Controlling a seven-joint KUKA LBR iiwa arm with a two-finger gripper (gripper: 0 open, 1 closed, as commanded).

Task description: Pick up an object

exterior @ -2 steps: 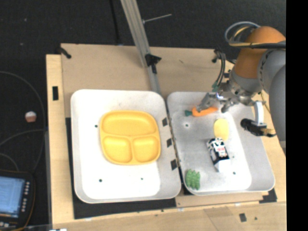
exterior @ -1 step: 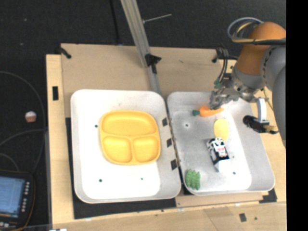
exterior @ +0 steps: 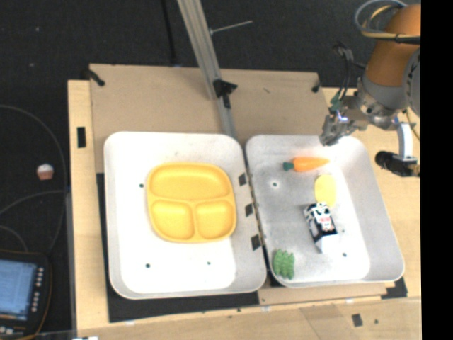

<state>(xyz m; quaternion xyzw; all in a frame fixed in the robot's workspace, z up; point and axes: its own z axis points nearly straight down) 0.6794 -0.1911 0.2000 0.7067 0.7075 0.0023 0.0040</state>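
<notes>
In the right bin (exterior: pixel 361 261) lie an orange carrot (exterior: pixel 307 164) near the back, a pale yellow oval piece (exterior: pixel 325 189) below it, a black and white carton (exterior: pixel 322 226) and a green leafy piece (exterior: pixel 284 263) at the front left corner. My gripper (exterior: pixel 333 131) hangs over the bin's back right rim, above and to the right of the carrot. Nothing shows between its tips.
A yellow compartment tray (exterior: pixel 190 202) lies in the left bin (exterior: pixel 127 261). A slanted metal post (exterior: pixel 205 55) rises behind the bins' shared edge. Clips (exterior: pixel 252 211) line the seam between the bins. The arm's orange band (exterior: pixel 393 44) is at the upper right.
</notes>
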